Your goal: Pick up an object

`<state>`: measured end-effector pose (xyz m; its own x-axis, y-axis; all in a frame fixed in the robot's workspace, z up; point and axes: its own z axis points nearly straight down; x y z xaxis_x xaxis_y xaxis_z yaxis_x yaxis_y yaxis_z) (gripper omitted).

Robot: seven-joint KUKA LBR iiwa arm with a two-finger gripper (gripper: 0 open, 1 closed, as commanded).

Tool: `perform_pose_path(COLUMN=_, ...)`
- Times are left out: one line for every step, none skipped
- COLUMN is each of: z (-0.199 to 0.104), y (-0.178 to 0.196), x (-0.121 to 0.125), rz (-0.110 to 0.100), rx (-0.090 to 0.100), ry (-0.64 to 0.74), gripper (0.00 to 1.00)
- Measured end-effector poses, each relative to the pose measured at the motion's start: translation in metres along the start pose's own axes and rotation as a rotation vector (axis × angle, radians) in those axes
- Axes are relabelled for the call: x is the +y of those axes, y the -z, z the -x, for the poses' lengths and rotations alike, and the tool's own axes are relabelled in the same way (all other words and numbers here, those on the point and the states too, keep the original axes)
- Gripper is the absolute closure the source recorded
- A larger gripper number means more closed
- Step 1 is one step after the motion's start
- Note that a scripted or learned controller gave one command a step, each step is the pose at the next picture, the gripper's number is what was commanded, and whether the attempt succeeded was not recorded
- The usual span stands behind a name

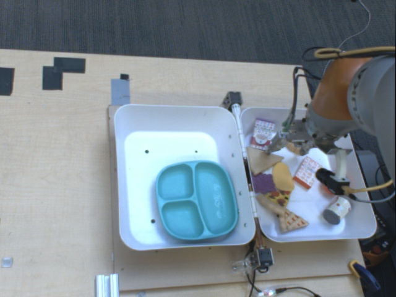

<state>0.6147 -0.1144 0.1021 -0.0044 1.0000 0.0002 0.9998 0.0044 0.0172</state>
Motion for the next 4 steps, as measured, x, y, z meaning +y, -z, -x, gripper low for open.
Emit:
perform_pose_path(z=-0.001, y=0.011, x=0.002, rz=0.004, rx=0.0, ry=0.002, gripper=1.0)
perform_pose_path(z=0.076, y=0.004, x=0.055, rz=-0.013, rx=-0.002, ry=-0.002, gripper=1.0)
perform_pose_path(z=0.076, y=0.004, x=0.055, rz=-0.013, rx=-0.001, ry=0.0, gripper=0.0)
perform_pose_path(z=0.033, y=-0.017, x=0.013, rz=-0.014, rx=0.0, ry=0.0, gripper=0.0)
